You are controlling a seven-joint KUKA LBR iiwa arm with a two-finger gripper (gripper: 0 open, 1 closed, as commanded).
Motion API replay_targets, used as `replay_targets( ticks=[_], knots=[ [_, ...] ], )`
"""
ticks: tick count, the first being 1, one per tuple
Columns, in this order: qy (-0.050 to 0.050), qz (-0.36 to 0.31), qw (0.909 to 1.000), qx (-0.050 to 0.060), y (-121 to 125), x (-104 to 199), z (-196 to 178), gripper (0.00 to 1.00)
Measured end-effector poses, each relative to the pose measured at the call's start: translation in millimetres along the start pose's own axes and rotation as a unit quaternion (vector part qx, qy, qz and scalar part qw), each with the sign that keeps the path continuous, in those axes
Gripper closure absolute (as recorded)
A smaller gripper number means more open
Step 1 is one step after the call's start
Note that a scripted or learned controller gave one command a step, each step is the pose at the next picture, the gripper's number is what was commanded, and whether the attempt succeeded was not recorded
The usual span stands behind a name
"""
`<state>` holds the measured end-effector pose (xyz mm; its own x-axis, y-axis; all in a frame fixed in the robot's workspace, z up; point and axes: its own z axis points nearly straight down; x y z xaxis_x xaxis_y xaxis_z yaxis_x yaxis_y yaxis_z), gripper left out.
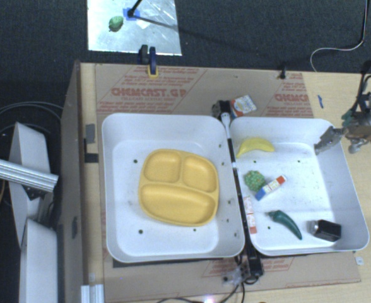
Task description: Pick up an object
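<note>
Poised at the right bin's (356, 223) edge — nothing picked yet.
My gripper (327, 141) hangs above the rim, finger state unclear; next I descend toward the banana (256, 146).

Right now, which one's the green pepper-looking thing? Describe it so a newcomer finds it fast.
Start at the right-hand white bin, the one without the yellow divided plate. Look along its near edge: the green pepper lies there, between the red-and-white strip by the bins' divider and the black block in the corner. It is dark green, slim, curved and pointed, unlike the lumpy, lighter green piece farther up.
</note>
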<state>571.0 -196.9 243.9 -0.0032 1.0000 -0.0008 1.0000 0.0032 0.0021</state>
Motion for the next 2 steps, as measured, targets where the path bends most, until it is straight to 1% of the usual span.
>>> replay_targets(
  ticks=[1,2],
  knots=[
    [0.001,0.001,1.0,0.001,-53,41,99,0.0],
    [0.001,0.0,1.0,0.0,-74,100,160,0.0]
  ],
)
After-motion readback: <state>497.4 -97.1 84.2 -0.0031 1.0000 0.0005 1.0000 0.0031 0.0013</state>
